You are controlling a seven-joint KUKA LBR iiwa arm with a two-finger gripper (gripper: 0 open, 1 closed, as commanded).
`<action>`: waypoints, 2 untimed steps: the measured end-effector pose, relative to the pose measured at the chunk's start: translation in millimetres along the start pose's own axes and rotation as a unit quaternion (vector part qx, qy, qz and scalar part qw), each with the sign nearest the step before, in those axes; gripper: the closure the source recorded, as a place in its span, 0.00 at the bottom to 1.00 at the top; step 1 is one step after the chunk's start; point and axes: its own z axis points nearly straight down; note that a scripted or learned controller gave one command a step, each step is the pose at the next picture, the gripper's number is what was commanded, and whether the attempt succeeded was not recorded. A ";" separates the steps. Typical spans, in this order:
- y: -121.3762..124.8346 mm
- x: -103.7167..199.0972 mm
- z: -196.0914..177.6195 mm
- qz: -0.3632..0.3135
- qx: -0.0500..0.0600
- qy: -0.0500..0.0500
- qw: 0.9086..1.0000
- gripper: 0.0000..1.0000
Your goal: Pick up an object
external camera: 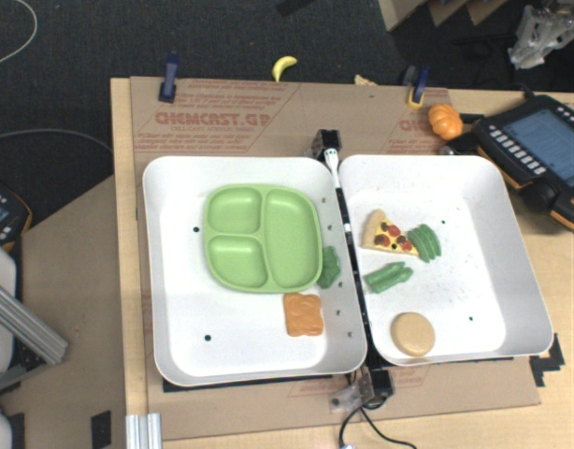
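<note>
Camera view, one frame. Surface (pixel 128 251) carries cardboard sheet (pixel 222 115), clamped at the back. On it are two white bins side by side, touching along the middle seam: left bin (pixel 175 325), right bin (pixel 493 251).

Left bin: green tray (pixel 264 238), three compartments, lying flat, nothing in it. An orange slab (pixel 304 314) lies just in front of the tray, apart from it. A dark green piece (pixel 329 267) is wedged between the tray's right edge and the bin wall.

Right bin, all loose and flat:
- tan disc (pixel 413 333), near the front wall, well apart from the others
- pizza slice (pixel 388 235), touching the green leaf (pixel 424 241) on its right
- green pod (pixel 388 276), just in front of the slice

Claw (pixel 541 34): taken to be the pale metal shape at the top right corner, well away from both bins. Identification unsure. Apart or together: cannot tell. Nothing seen in it.

Step in hand: judged to be the start, with the target not yet approached. Every candidate sits in a bin.

Next move calls for:
- choosing one target; the disc looks easiest, since it stands alone with space all round
- travelling in over the right bin, then descending straight down
- avoiding the slice and leaf pair, where two pieces touching could spoil the grasp
- avoiding the dark green piece, which is tight against the wall
</note>
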 end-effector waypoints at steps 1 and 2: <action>-13.6 84.5 -90.3 -0.004 -0.001 0.002 1.000 1.00; -45.3 67.9 -3.6 0.002 0.011 0.002 1.000 1.00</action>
